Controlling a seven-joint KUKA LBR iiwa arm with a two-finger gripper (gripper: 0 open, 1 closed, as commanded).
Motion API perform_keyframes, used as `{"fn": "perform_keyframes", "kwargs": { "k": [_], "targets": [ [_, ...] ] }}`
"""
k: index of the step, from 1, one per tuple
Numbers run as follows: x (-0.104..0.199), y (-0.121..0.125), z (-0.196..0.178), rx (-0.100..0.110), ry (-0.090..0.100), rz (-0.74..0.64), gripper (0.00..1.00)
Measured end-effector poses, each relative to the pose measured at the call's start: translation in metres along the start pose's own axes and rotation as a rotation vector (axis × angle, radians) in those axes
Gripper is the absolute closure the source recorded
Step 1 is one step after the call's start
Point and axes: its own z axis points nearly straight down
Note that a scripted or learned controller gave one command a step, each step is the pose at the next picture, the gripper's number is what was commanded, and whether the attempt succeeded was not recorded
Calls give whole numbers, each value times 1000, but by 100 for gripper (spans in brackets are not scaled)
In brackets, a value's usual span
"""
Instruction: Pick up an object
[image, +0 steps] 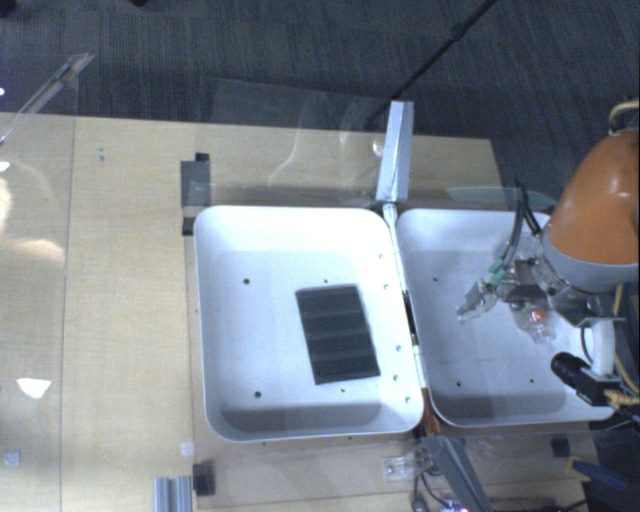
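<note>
On the desk, two shallow white bins side by side. Inside the left bin, a dark ribbed rectangular pad, lying flat near the middle, slightly turned, well apart from the walls. Over the right bin, the grey arm with its orange band, reaching in from the right. Pincer low above that bin's floor, pointing left; open or closed, cannot tell. Nothing seen between its tips.
</note>
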Motion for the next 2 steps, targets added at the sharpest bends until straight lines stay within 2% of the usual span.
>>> {"fn": "perform_keyframes", "kwargs": {
  "k": [1, 2],
  "targets": [
    [-55, 35, -24, -8, -3, -240, 0],
    [-115, 65, 21, -4, -3, -418, 0]
  ]
}}
